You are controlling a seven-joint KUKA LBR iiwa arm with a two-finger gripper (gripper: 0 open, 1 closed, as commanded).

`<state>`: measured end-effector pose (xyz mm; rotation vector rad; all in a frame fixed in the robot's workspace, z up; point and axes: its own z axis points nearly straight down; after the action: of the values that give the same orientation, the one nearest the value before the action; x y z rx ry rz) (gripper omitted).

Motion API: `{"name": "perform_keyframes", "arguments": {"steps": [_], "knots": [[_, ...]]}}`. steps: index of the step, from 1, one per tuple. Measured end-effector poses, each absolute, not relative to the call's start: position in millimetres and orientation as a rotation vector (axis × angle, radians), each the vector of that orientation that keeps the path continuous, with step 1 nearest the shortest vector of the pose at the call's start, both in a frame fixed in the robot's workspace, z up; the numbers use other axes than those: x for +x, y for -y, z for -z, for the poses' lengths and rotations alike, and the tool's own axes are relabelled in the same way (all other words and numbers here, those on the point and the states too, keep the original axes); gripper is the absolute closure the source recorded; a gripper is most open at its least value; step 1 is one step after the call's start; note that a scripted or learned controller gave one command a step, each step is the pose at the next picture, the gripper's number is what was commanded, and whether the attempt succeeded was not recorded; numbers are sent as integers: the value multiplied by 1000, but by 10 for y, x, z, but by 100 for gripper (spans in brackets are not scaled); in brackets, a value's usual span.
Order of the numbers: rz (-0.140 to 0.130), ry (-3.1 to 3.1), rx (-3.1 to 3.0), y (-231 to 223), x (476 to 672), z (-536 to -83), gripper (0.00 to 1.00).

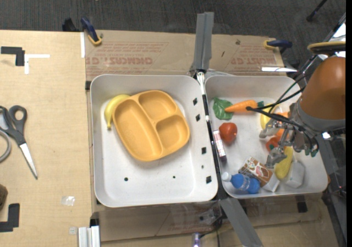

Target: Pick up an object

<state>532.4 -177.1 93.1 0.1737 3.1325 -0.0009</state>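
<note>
My gripper (279, 151) hangs low over the right side of the right bin (242, 192), under the arm's orange band (328, 89). Directly below and beside it lie a yellow toy (283, 168), an orange-red piece (273, 142) and a brown snack packet (258, 170). Further left in this bin are a red tomato (227, 131), a carrot (241, 106) with a green leafy piece (221, 108), a red marker (219, 145) and a blue bottle (244, 184). Nothing is visibly lifted.
The left bin (110, 185) holds a yellow divided plate (149, 124) with a banana (113, 107) at its left edge. A whitish object (296, 175) sits in the right bin's near right corner. Scissors (19, 136) lie on the bench at far left.
</note>
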Motion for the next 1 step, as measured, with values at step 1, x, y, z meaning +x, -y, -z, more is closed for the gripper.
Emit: {"name": "perform_keyframes", "arguments": {"steps": [1], "knots": [[3, -3128, 167, 1761, 5344, -1032, 100]]}}
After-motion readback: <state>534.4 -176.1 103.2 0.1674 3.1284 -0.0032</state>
